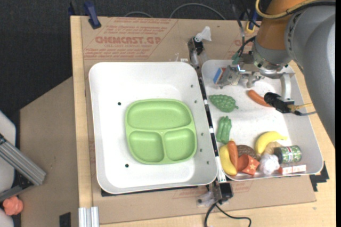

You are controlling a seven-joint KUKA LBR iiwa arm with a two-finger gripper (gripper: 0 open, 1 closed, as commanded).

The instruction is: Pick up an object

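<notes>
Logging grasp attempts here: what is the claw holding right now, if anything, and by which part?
It cannot be told. The claw is low in the right bin's far corner beside a blue item, but no object visibly sits in it.

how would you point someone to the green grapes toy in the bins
Look in the right white bin, the one crowded with toy food. In its upper left part lies the bumpy green grape bunch, just above a smooth green pepper; only the grapes have a knobbly surface.
</notes>
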